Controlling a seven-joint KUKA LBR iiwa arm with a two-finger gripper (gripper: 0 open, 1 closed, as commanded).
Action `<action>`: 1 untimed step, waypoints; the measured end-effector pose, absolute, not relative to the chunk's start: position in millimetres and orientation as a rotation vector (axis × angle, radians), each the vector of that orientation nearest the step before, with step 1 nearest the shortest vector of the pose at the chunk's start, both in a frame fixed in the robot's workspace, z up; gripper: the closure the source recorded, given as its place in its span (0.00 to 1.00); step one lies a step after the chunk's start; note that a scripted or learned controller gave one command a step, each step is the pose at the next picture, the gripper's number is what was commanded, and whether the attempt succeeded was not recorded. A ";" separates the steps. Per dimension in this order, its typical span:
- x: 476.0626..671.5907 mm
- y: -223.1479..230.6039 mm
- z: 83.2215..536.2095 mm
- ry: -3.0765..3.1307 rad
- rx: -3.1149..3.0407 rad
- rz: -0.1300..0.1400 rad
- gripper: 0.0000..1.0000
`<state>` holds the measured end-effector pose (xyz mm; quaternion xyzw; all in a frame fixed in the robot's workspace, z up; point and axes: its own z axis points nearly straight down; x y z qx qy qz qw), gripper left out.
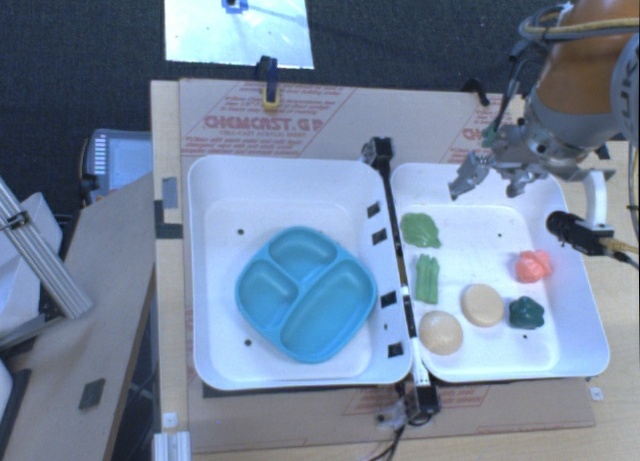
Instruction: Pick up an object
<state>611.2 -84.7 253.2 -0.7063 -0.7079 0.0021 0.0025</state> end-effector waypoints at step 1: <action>612.9 -84.6 257.4 -2.226 -2.218 -0.002 0.00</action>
